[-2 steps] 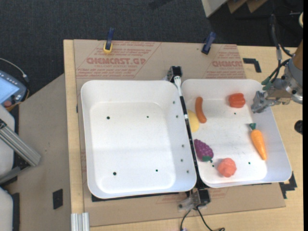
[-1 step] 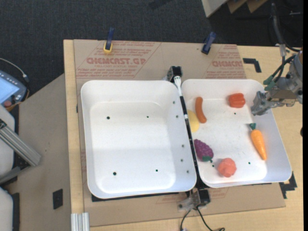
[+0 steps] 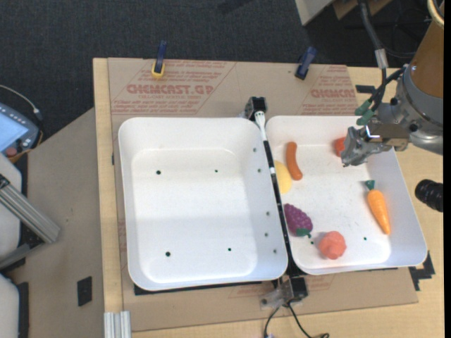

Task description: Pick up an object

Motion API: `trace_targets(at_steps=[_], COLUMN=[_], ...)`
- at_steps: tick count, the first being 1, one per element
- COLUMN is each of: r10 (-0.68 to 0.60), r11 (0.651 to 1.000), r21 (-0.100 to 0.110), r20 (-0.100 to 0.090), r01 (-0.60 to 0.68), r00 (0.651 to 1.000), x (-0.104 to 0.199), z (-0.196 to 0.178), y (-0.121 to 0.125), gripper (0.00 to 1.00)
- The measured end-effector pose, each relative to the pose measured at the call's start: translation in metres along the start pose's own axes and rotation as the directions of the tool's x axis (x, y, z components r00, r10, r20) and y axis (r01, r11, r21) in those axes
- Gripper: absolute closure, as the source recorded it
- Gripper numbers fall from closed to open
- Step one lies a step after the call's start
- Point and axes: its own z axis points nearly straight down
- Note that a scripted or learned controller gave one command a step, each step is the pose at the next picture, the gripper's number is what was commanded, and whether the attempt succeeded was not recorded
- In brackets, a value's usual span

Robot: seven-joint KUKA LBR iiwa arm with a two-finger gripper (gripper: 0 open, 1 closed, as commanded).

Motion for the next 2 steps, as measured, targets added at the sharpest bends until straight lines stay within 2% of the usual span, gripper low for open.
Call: trace_targets(at_steps=[2], r10=[0.008], r11=[1.0], r21=[0.0], r20=[0.005], r01=[-0.008], r00=[1.0], x=[-0.005], z=[-0.017], y=[0.002], gripper=[1.0])
